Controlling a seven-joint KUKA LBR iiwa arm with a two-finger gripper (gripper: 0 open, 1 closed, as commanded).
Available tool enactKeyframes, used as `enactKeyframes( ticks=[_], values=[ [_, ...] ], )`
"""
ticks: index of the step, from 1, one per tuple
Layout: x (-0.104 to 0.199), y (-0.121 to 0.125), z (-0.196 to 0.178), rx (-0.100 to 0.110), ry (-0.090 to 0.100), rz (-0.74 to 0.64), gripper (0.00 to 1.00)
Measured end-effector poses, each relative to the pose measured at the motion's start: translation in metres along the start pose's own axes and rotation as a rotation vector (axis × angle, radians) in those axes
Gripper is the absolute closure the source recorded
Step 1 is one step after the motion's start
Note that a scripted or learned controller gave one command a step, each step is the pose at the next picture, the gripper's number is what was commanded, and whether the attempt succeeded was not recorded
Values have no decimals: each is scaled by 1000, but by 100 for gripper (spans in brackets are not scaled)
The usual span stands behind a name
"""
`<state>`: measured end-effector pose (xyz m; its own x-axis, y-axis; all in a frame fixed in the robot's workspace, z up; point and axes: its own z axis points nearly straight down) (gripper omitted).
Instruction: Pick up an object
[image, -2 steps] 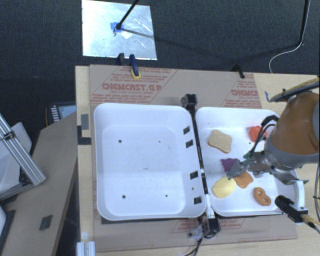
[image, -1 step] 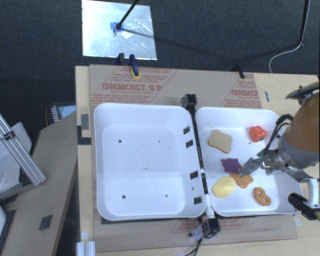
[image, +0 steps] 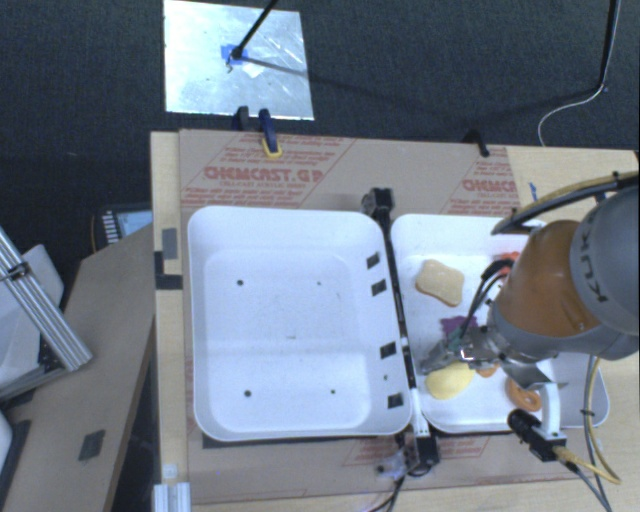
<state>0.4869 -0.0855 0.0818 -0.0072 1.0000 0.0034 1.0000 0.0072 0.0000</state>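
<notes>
right bin (image: 440, 232): just right of left bin (image: 290, 320), walls touching | bread piece (image: 440, 281): in right bin, toward its rear | rounded object (image: 449, 380): in right bin, nearer the front than bread piece | arm (image: 560, 290): over right bin's right side

A shiny metal sheet (image: 238, 60) lies on dark floor beyond the bench, with aluminium rails (image: 35, 305) at left.
</notes>
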Motion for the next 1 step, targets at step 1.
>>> enactKeyframes(
  ticks=[1],
  values=[
    [-4,4,-16,-14,-5,3,100]
  ],
)
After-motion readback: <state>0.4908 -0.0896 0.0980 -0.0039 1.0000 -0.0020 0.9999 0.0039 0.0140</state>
